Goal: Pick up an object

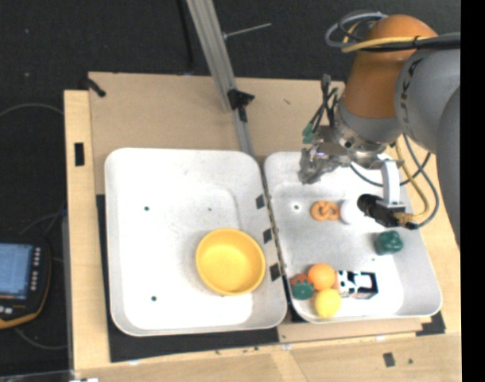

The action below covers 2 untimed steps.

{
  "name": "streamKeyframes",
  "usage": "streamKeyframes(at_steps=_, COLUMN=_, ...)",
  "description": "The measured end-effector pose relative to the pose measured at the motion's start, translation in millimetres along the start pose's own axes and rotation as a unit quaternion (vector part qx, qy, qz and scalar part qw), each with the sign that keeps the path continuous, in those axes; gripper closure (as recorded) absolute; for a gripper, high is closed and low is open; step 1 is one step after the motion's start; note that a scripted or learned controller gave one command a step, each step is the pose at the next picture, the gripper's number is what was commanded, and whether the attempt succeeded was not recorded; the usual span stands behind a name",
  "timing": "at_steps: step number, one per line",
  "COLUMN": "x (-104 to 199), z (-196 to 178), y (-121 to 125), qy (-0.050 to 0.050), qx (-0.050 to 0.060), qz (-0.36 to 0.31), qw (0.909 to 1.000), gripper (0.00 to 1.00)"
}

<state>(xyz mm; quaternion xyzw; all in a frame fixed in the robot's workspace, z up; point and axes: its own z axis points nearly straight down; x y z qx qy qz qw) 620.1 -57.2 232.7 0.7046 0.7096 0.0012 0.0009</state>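
One arm (pixel 393 70) bent, pincer (pixel 312 165) over rt bin (pixel 413 277)

Two bins (pixel 131 213), one bowl (pixel 230 261), several small objects (pixel 324 210).

Yellow bowl (pixel 230 260), white bins (pixel 139 173), orange pretzel (pixel 325 210), green block (pixel 389 242), black-and-white toy (pixel 358 284)

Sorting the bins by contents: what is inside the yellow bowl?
The yellow bowl in the left bin shows just its own yellow inside, nothing lying in it. Whatever sits under the bowl is covered.
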Motion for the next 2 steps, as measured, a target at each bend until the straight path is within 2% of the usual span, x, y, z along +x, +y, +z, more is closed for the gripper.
streamKeyframes(at_steps=2, x=90, z=0, y=15, qy=0.000, qx=0.000, qz=0.001, qw=1.0000, gripper=1.00)
